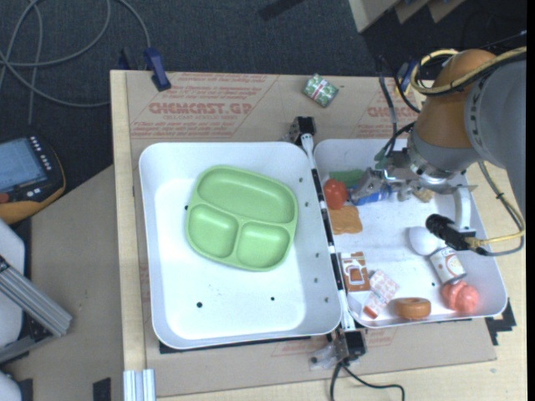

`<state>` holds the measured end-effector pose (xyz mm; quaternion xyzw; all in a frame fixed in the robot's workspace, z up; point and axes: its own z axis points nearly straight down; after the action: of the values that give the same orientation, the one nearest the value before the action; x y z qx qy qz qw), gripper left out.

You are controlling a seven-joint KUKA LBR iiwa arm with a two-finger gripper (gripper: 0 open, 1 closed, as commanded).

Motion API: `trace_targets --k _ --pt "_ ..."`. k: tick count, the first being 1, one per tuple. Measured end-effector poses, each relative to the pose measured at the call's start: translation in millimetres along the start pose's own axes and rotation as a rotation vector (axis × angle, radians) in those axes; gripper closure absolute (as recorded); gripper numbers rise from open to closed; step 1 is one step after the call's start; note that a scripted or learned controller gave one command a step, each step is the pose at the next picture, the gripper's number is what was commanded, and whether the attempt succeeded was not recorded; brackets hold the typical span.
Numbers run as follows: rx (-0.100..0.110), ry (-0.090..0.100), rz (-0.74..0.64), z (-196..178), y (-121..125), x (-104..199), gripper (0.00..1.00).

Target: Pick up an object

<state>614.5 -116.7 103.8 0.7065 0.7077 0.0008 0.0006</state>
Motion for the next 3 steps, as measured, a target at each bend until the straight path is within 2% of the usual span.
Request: trace_targets --k 1,2,3 --pt "0.028 0.003 -0.002 20 48 -2 0.0" --pt "0.024 0.002 -0.002 7 49 -1 1.0" --pt "0.001 0.001 -0.001 -82 -14 68 1.0"
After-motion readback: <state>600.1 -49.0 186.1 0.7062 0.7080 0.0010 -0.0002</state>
